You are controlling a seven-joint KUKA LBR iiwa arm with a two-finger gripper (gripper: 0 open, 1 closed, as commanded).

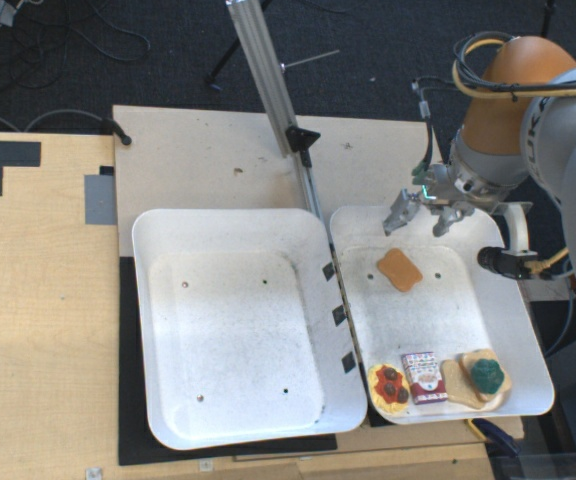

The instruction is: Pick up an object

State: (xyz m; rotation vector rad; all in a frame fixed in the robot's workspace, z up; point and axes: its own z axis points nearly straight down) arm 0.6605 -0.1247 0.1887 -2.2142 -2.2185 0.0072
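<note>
Hand (420, 215) hung open, gripping nothing, over the right bin's (513, 298) upper edge. Nearest pick, the tan bread piece (399, 269), lay just below and slightly left in frame.

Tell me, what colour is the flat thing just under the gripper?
Orange-brown, like toast. The flat piece shows plainly in the camera view, lying in the right bin below the gripper.

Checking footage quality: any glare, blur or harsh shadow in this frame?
Camera view: light is even and shadows soft; the two shallow white plastic bins look bright, not blown out; the flat tan bread-like slice is sharp; the pincer looks slightly soft; the floor behind is dark.
</note>
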